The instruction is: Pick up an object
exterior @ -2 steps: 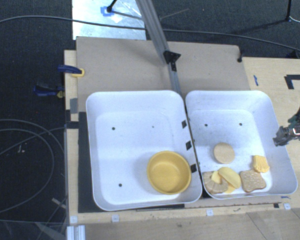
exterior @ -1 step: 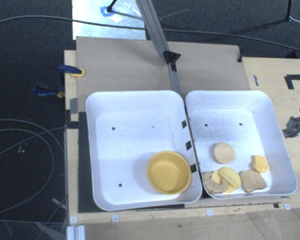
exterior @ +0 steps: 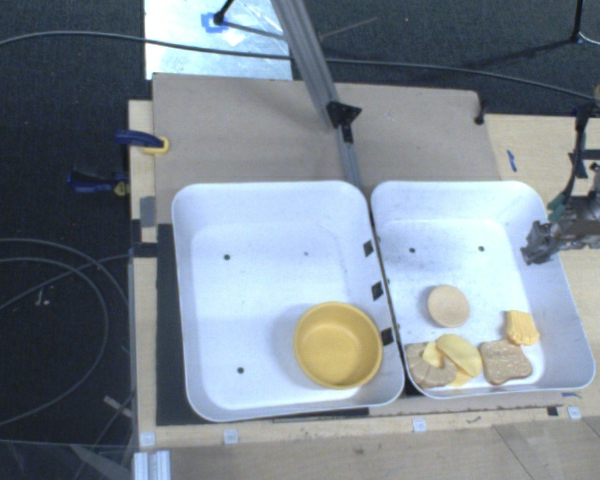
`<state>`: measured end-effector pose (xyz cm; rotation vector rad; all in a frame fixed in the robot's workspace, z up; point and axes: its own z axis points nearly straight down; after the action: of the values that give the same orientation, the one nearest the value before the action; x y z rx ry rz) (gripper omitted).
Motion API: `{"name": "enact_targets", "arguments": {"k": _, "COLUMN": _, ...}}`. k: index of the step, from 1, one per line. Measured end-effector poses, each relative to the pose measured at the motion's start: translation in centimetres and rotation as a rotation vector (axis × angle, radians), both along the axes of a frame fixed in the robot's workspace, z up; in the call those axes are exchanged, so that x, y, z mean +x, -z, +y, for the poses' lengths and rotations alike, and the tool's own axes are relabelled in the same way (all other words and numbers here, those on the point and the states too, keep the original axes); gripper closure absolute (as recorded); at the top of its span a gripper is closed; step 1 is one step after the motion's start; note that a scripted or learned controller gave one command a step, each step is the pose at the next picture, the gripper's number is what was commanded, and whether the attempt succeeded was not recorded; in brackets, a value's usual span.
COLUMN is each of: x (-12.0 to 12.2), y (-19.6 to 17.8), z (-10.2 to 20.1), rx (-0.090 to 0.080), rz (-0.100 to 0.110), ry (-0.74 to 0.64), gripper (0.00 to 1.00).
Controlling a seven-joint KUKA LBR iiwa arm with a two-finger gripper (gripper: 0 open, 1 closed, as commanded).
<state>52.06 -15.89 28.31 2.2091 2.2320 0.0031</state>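
- Left bin — holds a yellow bowl, upright, near its front right corner.
- Right bin — tan disc, bread slices, yellow pieces along the front.
- Gripper over the right rim; finger state cannot be told.

Left bin and right bin: white plastic, smooth, faint sheen, finely speckled floors. Yellow bowl: smooth plastic, matt to satin. Round cracker: pale, matt. Toast slice: brown, rough-looking crumb. Bench top: tan board, matt, wood-like. Slanted pole: grey metal, dull shine. Floor: dark carpet, coarse.
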Motion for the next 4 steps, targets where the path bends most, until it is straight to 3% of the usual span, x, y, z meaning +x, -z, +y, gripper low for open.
{"name": "enact_targets", "arguments": {"k": 1, "x": 1.9, "y": 0.0, "z": 4.5, "rx": 0.000, "rz": -0.001, "ry": 0.000, "gripper": 1.00}}
{"name": "enact_targets", "arguments": {"k": 4, "x": 6.5, "y": 4.7, "z": 19.0, "rx": 0.001, "rz": 0.001, "ry": 0.000, "gripper": 1.00}}
